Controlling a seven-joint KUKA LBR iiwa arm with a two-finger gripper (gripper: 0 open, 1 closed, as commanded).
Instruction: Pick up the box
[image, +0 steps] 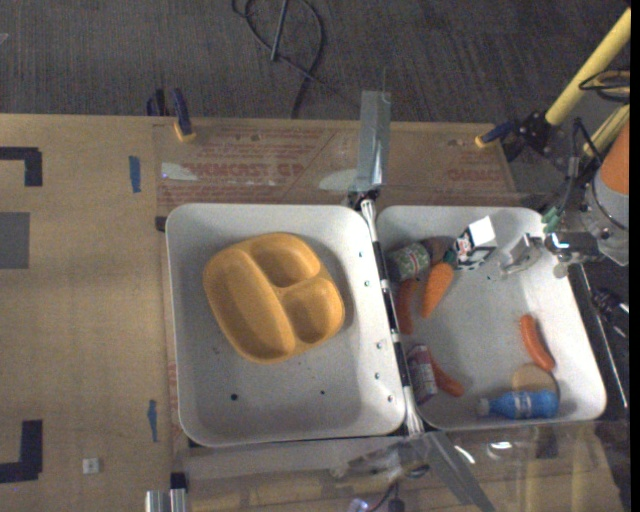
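Observation:
The box (477, 238) is a small white carton with dark blue print, lying near the back wall of the right bin (585, 345). My gripper (520, 254) hangs low over the same bin, just to the right of the box and a little nearer the front, apart from it. The arm's wrist (590, 225) comes in over the bin's right rim. Nothing shows held in the gripper.
Left of the box lie a green-labelled can (408, 261) and a carrot (436, 287). A sausage (537, 343), a blue bottle (520, 405) and another can (422, 372) sit toward the front. The left bin (190, 400) holds a yellow divided plate (273, 295).

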